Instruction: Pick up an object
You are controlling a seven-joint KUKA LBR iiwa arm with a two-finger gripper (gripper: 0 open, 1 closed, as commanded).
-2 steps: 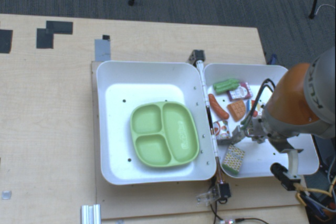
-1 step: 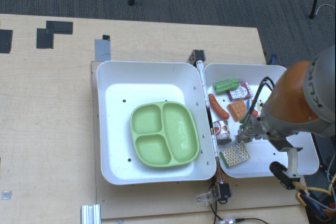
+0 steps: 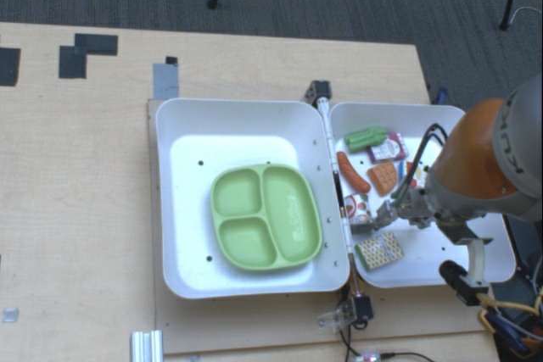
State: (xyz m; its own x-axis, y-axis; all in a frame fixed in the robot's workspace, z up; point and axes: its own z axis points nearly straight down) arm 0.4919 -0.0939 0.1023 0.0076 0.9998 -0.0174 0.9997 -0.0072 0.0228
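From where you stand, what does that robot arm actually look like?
The arm is chunky and rounded, grey with a broad orange band above the wrist. A black cable loops along it toward the darker metal gripper at its tip, over the right bin.

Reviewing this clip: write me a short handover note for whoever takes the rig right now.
Gripper: low in the right bin, near its left side; finger state unreadable, nothing seen held.
Things: green piece, red sausage-like piece, orange waffle-like piece, small packets and a patterned square all lie in the right bin. Green divided plate sits in the left bin.
Done: no pick visible.
Left: grasp one object and lift it.
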